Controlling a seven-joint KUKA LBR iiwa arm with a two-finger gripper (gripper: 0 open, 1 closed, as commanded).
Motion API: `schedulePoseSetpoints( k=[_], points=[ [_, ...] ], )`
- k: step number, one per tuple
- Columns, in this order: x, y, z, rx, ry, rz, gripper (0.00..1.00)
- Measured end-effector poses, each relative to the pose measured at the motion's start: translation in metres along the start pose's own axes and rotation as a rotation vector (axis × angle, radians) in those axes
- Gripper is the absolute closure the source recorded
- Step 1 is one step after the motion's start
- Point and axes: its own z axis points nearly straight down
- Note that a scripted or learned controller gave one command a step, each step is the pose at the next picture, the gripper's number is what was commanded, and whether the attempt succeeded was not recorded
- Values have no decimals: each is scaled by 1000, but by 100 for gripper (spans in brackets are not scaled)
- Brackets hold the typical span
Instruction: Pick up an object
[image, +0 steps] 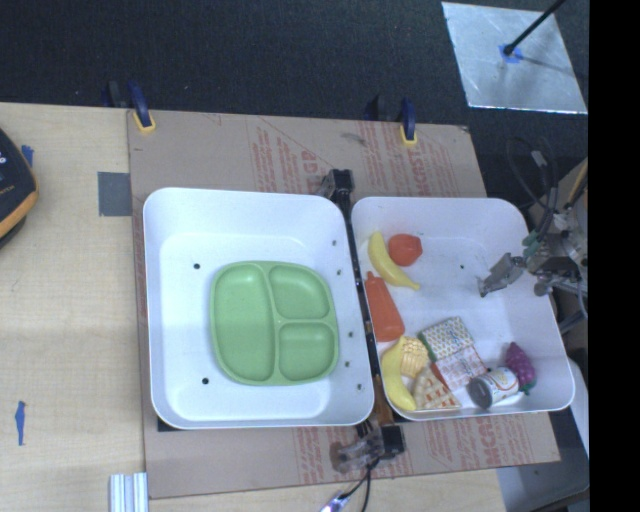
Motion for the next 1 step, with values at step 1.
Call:
schedulePoseSetpoints(
  k=[1],
  points=[
    [79,103,33,0,0,-2,0]
  ],
)
